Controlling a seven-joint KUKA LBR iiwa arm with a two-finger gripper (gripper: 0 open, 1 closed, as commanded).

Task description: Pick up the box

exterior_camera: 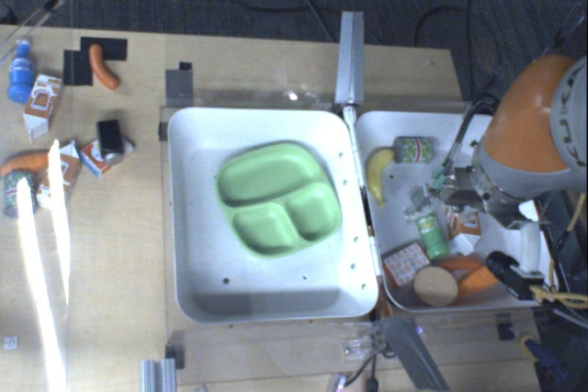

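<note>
arm w/ orange band is reaching in from the right over the right bin. gripper is hanging low above the bin's middle, next to a green bottle; open or closed: cannot tell, nothing visibly grasped. box, flat w/ red-and-white print, is lying at the bin's near-left corner, touching a round tan item, apart from the gripper. left bin is holding a green divided tray. banana and a can are sitting toward the right bin's far side.

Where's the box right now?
The box lies in the right bin, at its near-left corner, just left of the round tan object and below the green bottle.
</note>
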